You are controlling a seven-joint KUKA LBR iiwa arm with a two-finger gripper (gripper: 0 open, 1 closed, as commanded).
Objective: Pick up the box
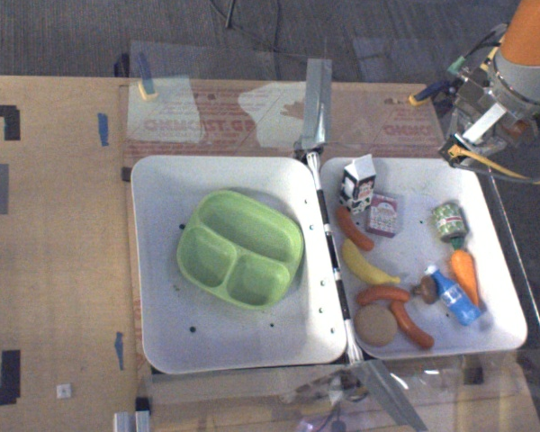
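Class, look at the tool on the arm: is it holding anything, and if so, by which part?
Nothing is held. The tool sits above the right bin's far corner, apart from the box, which lies in the bin.

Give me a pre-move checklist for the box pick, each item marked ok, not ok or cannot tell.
1. Box located: ok. The small purple box lies in the right bin, near its upper left.
2. Top of box free: ok. Nothing lies on it.
3. Room beside the box: not ok. The milk carton and a sausage crowd its left side.
4. Gripper over the box: not ok. The gripper hangs above the bin's upper right corner, well off to the right of the box.
5. Finger opening: cannot tell.
6. Path to the box: ok. The green can sits lower, off the straight line.
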